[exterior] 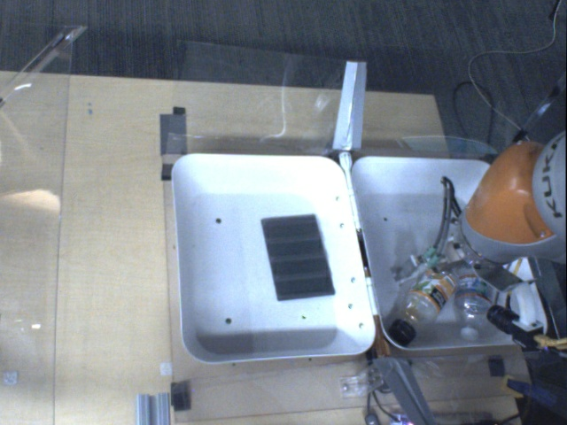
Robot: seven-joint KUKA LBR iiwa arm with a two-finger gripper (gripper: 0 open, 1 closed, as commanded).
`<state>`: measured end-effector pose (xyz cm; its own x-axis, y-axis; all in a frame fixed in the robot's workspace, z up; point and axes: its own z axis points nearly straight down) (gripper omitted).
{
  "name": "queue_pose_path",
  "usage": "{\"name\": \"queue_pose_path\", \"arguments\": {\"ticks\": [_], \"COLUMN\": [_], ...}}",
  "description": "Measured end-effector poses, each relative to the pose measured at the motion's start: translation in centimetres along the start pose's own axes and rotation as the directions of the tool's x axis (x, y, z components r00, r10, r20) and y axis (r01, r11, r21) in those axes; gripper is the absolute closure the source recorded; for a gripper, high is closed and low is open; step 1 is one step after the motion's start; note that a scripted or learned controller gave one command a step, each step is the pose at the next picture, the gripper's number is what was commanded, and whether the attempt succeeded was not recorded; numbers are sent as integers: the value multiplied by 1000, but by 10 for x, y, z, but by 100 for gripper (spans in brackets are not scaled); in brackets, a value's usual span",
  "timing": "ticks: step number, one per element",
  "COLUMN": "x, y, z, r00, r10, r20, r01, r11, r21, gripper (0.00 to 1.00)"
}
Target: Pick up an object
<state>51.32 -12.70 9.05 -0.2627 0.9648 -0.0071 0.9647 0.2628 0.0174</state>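
Camera view shows you the arm (518,204) over the right bin (390,193), above two bottles (423,297). Left bin (204,237) carries a dark ribbed pad (298,257). You cannot tell the jaws' state.

The left bin (195,237) is the landmark. A black ribbed pad (298,256) lies flat on its floor, just right of the middle and turned slightly off the bin's edges. The right bin (390,202) touches it along its right rim. A grey upright bar (350,104) rises behind the corner where the two meet. Both sit on a wooden bench (89,237). A small black block (179,112) sits on the bench just behind the left bin's far-left corner.
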Motion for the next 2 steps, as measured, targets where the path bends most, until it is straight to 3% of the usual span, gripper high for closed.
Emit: {"name": "queue_pose_path", "arguments": {"ticks": [1, 2], "x": [-3, -2], "y": [6, 5], "z": [-14, -13], "r00": [1000, 1000], "r10": [1, 1], "r20": [13, 10], "r01": [-1, -1], "r11": [1000, 1000], "r21": [-21, -15], "gripper": [100, 0]}}
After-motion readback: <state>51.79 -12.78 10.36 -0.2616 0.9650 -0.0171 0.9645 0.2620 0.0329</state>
